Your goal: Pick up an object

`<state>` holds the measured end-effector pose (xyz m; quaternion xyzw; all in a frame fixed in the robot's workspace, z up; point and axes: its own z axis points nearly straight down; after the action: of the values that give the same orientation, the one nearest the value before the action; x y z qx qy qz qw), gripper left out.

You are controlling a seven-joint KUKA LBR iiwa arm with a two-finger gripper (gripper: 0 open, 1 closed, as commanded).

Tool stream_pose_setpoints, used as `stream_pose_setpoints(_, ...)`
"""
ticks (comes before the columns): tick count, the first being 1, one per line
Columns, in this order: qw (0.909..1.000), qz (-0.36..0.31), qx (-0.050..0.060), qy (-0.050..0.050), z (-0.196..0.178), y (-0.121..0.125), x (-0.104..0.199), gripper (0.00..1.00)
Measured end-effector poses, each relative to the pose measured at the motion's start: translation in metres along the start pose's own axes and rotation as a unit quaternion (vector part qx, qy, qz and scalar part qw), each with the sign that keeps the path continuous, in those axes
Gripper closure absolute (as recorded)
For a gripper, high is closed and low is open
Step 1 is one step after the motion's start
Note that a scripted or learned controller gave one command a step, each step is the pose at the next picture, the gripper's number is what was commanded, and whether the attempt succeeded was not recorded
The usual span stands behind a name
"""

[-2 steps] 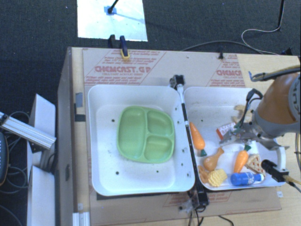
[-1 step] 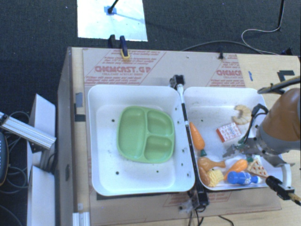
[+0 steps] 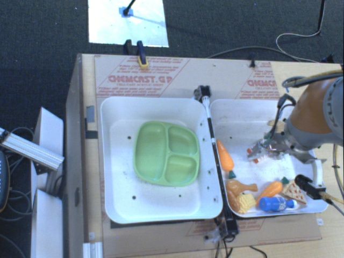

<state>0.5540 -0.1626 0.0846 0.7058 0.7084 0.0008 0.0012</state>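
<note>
My gripper [image 3: 262, 151] is low inside the right bin [image 3: 242, 112], near its middle, on the grey arm with the orange band [image 3: 317, 112]. Toy food lies along the bin's front and left side. An orange carrot [image 3: 224, 155] rests against the left wall. A brown drumstick [image 3: 240, 187] and a yellow corn piece [image 3: 246, 201] sit at the front left. An orange piece [image 3: 270, 189], a blue bottle [image 3: 275, 203] and a tan wedge [image 3: 294, 192] lie at the front right. Nothing visibly sits in the gripper.
The left bin [image 3: 121, 160] holds a green divided plate [image 3: 165, 153]. A black divider rail [image 3: 210, 138] runs between the two bins. The bench's cardboard-coloured top [image 3: 161, 77] stretches behind them, and cables trail off at the back right.
</note>
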Motion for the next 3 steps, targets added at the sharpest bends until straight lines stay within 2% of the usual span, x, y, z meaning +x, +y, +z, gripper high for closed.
stream_pose_setpoints(1, 1.0, 0.002, 0.001, 0.0, 0.0, -0.055, -0.045, 0.0)
stream_pose_setpoints(2, 1.0, 0.0, 0.0, 0.0, 0.0, 0.033, -0.01, 0.0)
stream_pose_setpoints(3, 1.0, 0.001, 0.001, 0.0, 0.0, 0.011, -0.034, 0.0)
